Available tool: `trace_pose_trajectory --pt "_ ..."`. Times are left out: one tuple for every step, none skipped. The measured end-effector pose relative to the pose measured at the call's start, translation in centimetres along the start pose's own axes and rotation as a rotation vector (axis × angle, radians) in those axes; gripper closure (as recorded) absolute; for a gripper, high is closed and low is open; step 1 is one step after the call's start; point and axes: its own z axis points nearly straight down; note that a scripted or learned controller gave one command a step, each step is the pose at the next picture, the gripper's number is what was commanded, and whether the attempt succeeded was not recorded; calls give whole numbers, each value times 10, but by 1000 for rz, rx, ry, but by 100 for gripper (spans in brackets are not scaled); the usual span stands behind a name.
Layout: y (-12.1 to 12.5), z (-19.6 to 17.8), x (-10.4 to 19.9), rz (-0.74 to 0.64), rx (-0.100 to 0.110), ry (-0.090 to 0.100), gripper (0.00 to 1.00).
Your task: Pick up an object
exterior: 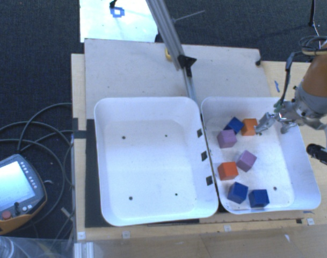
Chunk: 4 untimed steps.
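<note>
1. Overall, the bench (152,69) bears two shallow white bins side by side; the left bin (107,144) has its whole floor open, bounded by a raised rim on every side.
2. The right bin (308,187) holds seven cubes, grouped toward its left and lower parts; its right half is mostly bare floor, giving open room near the right rim.
3. Cubes noted: a blue cube (234,124) touching an orange cube (249,127) near the top; a purple cube (226,138) just below them; a second purple cube (246,160); a red-orange cube (227,171) close to the dividing rim; two blue cubes (238,192) (258,198) side by side near the lower rim.
4. The arm (316,85) enters from the right over the upper right bin rim.
5. The gripper (266,123) sits low, just beside the orange cube on its right; whether it is touching cannot be told.
6. How far the gripper is parted cannot be told from this view; no cube is seen between its tips.
7. A grey pole (166,23) slants across the bench above the bins
</note>
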Motion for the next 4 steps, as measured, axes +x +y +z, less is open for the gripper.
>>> trace_pose_trajectory --pt "6 42 0 -1 -2 -1 0" --pt "7 28 -1 -3 -8 -3 100" --pt "19 -25 2 -3 -11 -3 100" --pt "20 -70 4 -2 -11 -3 100"
